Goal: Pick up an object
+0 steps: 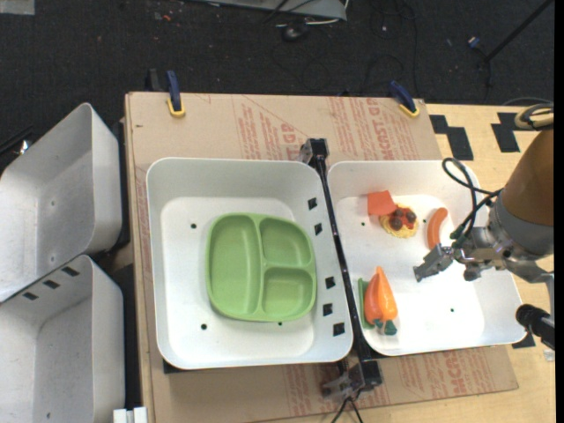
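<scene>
The right bin (493,324) holds several toy foods. An orange block (381,203) lies at the back, touching a small tart with dark berries (401,223). A red sausage (436,227) rests to their right. Near the front left an orange pepper (380,296) with a green stem lies beside a thin green strip (361,300). My gripper (451,267) hovers over the bin's middle, just in front of the sausage and right of the pepper. Its two dark fingers (430,265) stand apart, open, with nothing between them.
A green divided plate (262,267) lies in the left bin (176,192). A black divider (333,245) runs between the two bins. Two more white bins (53,192) lean at the far left. Cables (463,179) loop behind the wrist.
</scene>
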Robot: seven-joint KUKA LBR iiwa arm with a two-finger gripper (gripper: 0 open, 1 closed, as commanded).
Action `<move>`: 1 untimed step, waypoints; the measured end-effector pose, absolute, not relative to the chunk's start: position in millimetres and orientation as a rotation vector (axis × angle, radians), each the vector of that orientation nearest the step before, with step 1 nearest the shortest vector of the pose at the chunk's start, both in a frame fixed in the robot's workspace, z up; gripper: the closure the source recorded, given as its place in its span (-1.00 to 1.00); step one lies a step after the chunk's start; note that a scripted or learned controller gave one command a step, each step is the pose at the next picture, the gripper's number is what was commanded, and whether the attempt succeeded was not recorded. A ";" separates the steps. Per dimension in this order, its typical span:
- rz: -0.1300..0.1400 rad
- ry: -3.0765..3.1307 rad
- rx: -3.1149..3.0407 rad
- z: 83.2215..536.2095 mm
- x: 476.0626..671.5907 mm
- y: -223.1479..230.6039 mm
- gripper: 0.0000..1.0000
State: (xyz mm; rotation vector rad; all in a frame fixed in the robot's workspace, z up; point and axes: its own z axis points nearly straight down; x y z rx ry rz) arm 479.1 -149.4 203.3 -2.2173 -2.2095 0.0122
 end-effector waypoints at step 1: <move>0.001 -2.221 -2.220 209.4 482.1 -149.0 -1.00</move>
